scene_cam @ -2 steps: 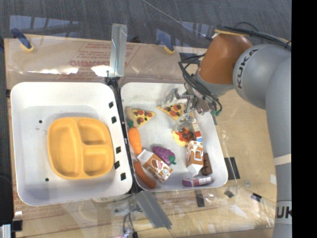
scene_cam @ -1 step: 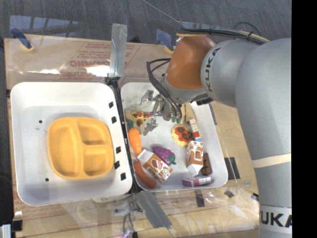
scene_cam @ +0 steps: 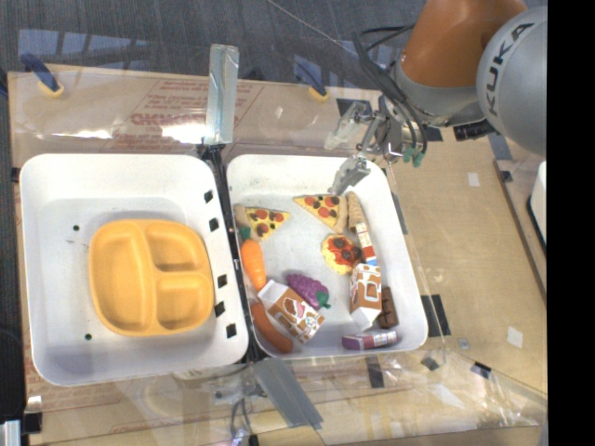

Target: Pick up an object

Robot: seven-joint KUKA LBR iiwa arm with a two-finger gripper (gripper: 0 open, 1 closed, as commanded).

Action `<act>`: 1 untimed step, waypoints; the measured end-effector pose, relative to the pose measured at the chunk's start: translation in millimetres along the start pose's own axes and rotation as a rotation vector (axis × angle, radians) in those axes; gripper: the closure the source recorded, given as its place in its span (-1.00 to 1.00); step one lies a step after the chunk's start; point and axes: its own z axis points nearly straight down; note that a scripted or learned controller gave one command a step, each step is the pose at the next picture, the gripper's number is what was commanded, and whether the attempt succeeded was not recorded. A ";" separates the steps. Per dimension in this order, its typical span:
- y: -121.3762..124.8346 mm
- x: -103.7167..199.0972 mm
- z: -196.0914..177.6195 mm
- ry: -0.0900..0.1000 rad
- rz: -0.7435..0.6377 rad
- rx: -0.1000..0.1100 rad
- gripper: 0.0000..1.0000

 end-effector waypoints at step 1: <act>-66.3 19.8 95.0 0.024 0.111 0.000 -1.00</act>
